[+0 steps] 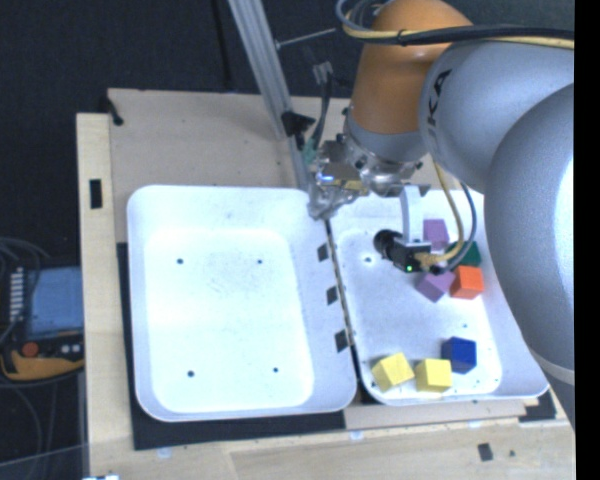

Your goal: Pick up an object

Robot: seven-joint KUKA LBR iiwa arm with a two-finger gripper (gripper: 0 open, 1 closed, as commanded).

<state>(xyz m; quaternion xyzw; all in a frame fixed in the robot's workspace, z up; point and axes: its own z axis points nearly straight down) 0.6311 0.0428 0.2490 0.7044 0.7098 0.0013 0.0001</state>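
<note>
Dark floor surrounds a pale bench (180, 128) bearing two bins.

1. Left bin (220, 278): white, bare floor; open room for moving.
2. Gripper (323, 200): at the far rim where both bins meet, beside a slanted metal strut (260, 58). Nothing is seen in its hold; how far open it is cannot be told.
3. Right bin (375, 313): holds every candidate.
   - Two yellow blocks (392, 371), touching, at the near rim.
   - Blue block (460, 353), just beside them.
   - Purple block (433, 286), touching an orange block (467, 282).

Advice: the blue block probably has the freest sides. Descend square, away from the bin walls and neighbouring blocks.
</note>
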